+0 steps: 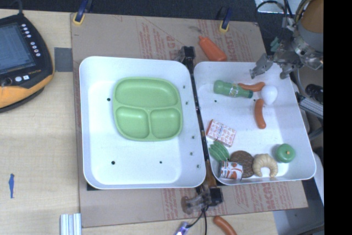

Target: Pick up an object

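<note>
My gripper [273, 69] hangs over the far right corner of the right bin [291, 124], open, with nothing between its fingers. Just in front of it lie a white egg [269, 94], a small sausage [252, 86] and a green bottle [232, 89] on its side. A second sausage [259, 113] lies a little nearer. Along the bin's near side sit a red-and-white packet [221, 132], a green vegetable [219, 151], a small can [231, 171], a brown cookie [243, 163], a croissant [265, 164] and a round green fruit [285, 153].
The left bin [99, 118] holds a green divided plate [148, 108]. An orange carrot [212, 49] lies on the cardboard behind the bins, and another sausage [225, 224] in front. A teach pendant [22, 60] rests at the far left.
</note>
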